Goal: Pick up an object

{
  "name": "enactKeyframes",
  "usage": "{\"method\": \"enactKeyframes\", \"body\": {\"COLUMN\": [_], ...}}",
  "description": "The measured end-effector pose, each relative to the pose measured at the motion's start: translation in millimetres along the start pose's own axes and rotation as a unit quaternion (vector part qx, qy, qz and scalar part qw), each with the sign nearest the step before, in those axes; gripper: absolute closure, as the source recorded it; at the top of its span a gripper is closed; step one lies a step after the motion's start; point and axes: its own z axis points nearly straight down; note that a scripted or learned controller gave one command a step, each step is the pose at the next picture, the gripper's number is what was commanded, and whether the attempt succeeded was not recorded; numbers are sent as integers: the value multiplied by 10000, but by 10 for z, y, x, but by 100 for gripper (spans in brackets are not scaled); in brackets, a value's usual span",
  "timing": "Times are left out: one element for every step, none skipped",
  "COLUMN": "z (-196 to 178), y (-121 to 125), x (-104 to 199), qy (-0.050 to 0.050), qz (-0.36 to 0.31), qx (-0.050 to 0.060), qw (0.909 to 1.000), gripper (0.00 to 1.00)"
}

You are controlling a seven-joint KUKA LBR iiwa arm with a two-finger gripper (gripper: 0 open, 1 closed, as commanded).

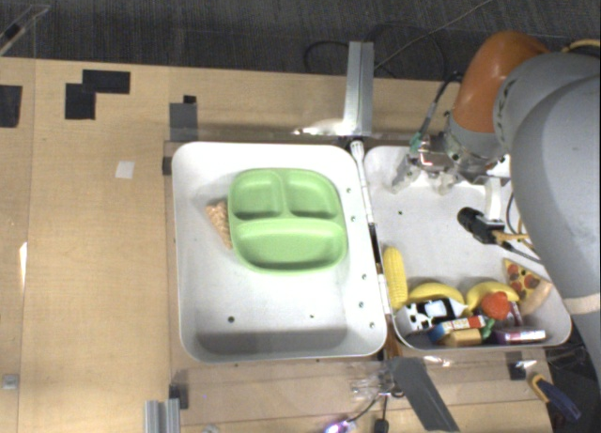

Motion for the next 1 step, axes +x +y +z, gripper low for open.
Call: {"method": "enactKeyframes", "body": {"z": [-16], "y": [-343], "x": [-251], "qy": [-1], "qz": [-245], "qx": [-6], "qw": [9997], "gripper": [0]}}
